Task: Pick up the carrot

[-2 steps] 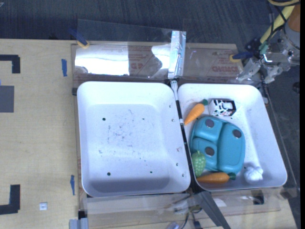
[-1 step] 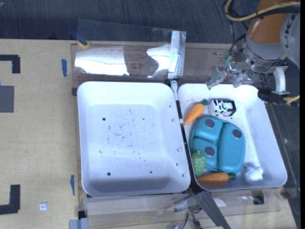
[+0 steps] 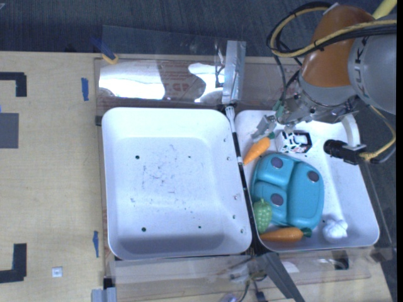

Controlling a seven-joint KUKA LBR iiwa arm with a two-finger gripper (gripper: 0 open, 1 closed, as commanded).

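A small orange carrot [image 3: 257,150] lies tilted in the right bin [image 3: 359,187], against its left wall near the back. A second orange carrot-like piece [image 3: 282,234] lies flat along the front of the same bin. My gripper [image 3: 274,123] hangs low over the back of the right bin, just above and to the right of the tilted carrot's upper end. The arm with its orange band [image 3: 334,39] comes in from the upper right and hides part of the bin's back.
A big blue plastic toy [image 3: 291,190] takes up the middle of the right bin, with a green knobbly piece [image 3: 262,214] at its left and a white object [image 3: 335,229] at the front right. The left bin [image 3: 170,181] adjoins, divided by a rim.
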